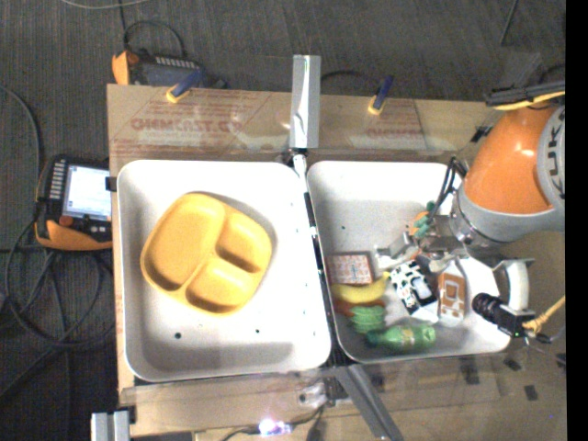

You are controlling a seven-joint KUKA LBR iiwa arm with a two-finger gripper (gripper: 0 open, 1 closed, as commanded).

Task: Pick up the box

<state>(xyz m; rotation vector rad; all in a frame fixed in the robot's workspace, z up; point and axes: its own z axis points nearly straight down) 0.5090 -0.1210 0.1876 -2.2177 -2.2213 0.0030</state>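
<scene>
A small flat box (pixel 352 269) with a pink and red pattern lies in the right bin (pixel 367 191), near its left wall. A second small carton (pixel 450 297), orange and white, lies further right. My gripper (pixel 424 249) hangs low over the right half of this bin, below the orange band of the arm (pixel 513 168). It is above a black-and-white spotted item (pixel 411 286), between the two boxes and to the right of the patterned one. Nothing shows between its fingers.
A banana (pixel 360 292), a green vegetable (pixel 367 317) and a green bottle (pixel 401 338) lie along the right bin's front. A yellow three-part plate (pixel 208 252) sits in the left bin (pixel 138 338). A metal post (pixel 305 99) stands behind the divider.
</scene>
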